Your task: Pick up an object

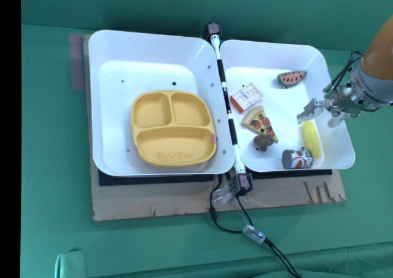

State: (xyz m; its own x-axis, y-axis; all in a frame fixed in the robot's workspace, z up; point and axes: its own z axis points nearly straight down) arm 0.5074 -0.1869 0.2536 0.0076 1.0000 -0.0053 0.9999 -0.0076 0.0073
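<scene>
One gripper (324,113), fingers spread and empty, hovers above the corn (312,138) — descending off-centre could knock it aside.

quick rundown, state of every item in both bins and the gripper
yellow divided plate: flat in left bin, compartments bare
watermelon slice: lying flat
cracker box: lying flat
pizza slice: lying flat
brown toy: untouched
can: on its side
corn cob: lying below gripper
gripper: open, holding nothing
</scene>
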